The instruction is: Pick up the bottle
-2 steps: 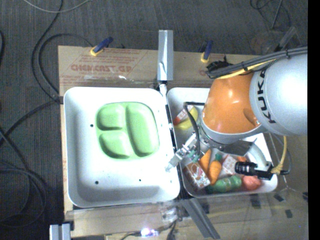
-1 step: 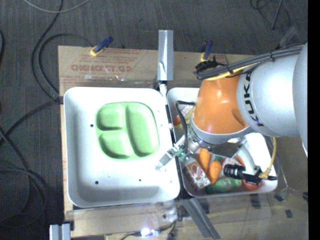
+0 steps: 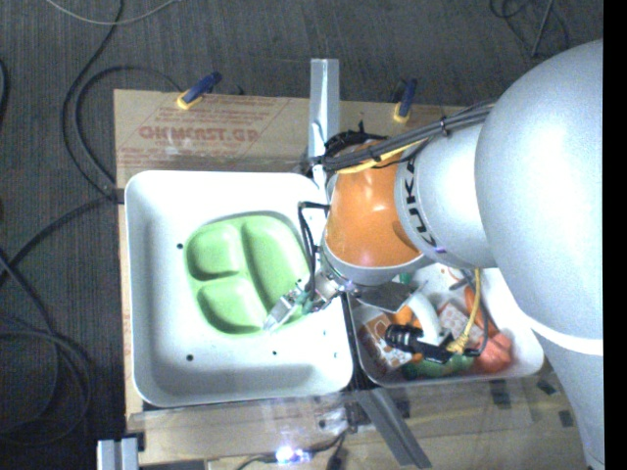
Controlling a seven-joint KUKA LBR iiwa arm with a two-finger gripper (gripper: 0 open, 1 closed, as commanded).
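Note:
My gripper reaches down into the left bin. Its tip sits at the lower right rim of a green divided plate. A small pale and green shape shows at the tip, too small to tell what it is. The orange band of the wrist and the grey arm cover much of the right bin. Among the cluttered things there I cannot make out which is the bottle.
In the right bin lie an orange-red thing, a green thing, a white curved piece and a brown packet. The wall between the bins runs just right of the gripper. Two clamps hold the board behind.

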